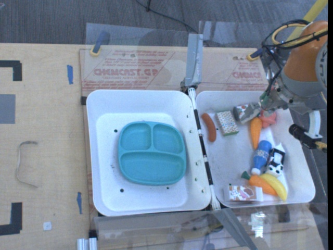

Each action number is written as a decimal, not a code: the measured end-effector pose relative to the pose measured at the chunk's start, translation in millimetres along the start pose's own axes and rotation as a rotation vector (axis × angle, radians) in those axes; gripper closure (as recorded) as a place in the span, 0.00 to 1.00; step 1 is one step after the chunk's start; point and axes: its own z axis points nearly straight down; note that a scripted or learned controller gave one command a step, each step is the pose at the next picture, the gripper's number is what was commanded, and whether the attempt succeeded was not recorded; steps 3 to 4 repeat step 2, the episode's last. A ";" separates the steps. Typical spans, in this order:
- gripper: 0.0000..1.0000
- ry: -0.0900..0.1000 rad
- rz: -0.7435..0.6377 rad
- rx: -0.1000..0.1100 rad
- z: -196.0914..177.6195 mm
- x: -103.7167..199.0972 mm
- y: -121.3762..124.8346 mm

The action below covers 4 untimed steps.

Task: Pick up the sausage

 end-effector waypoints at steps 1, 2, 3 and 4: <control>0.00 -0.014 -0.298 -0.003 39.1 59.5 14.3; 0.00 -0.013 -0.040 -0.021 40.1 66.6 -0.7; 0.00 -0.013 -0.040 -0.021 40.1 66.6 -0.7; 0.00 -0.013 -0.040 -0.021 40.1 66.6 -0.7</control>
